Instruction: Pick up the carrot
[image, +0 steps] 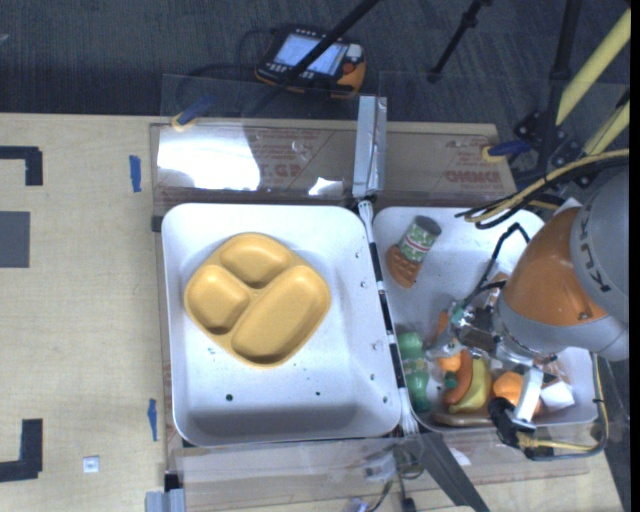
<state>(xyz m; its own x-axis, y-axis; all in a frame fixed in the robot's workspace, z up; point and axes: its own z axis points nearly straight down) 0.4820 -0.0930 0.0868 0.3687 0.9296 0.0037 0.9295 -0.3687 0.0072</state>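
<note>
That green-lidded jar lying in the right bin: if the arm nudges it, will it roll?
Probably. The orange-labelled jar with the green lid lies on its side on the smooth white right bin, so its round body would likely roll sideways. It looks rigid, so it should not deform. Nothing touches it, so little would stop it.

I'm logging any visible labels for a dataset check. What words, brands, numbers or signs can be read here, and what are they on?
"KU": the start of large dark letters on the grey arm, cut off at the frame edge.
Reddish printing on the clear panels behind the bins: too faint to read.
Label on the small jar: too small to read.
Lit screen of the handheld controller: too blurred to read.
</note>
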